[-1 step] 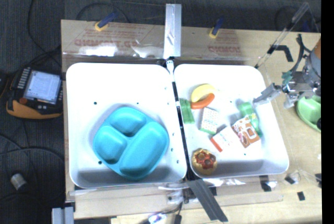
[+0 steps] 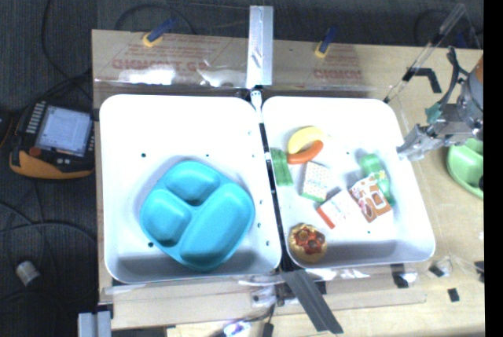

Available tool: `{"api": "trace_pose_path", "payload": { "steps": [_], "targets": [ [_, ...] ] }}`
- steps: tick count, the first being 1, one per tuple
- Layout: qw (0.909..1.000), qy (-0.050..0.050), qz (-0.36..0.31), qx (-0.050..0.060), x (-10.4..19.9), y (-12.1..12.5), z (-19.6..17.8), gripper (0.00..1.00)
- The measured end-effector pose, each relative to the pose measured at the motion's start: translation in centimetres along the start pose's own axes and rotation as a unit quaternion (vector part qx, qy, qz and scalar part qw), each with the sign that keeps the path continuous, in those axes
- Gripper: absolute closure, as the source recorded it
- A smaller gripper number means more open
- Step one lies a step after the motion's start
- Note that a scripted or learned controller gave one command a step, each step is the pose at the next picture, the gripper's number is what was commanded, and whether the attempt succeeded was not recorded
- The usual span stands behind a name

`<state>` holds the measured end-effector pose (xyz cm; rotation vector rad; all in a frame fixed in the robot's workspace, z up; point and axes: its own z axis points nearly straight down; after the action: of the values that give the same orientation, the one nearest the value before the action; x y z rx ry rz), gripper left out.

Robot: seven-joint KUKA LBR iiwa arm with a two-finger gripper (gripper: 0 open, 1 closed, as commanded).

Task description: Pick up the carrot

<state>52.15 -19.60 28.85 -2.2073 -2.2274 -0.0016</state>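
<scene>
Carrot (image 2: 305, 152) upper-centre of right bin (image 2: 409, 170), touching yellow fruit (image 2: 303, 137); gripper (image 2: 418, 143) at bin's right rim, apparently empty, opening indiscernible.

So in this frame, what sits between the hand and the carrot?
In the camera view, the hand hangs at the right bin's right rim. Between it and the carrot lies bare white bin floor; a green item sits just below that line.

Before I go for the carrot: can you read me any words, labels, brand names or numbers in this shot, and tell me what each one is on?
None can be read for certain.
Cardboard sheet behind the bins: faint reddish print, too washed out to read.
Small carton in the right bin: red and white graphics, too small to read.
Checked packet below the carrot: pattern, no legible text.
Handheld device on the floor: lit screen, blurred.
</scene>
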Motion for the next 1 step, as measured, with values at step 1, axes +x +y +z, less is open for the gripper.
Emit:
{"api": "trace_pose_path", "payload": {
  "steps": [1],
  "targets": [
    [1.0000, 0.000, 0.000, 0.000, 0.01, 0.00, 0.01, 0.00]
  ]
}}
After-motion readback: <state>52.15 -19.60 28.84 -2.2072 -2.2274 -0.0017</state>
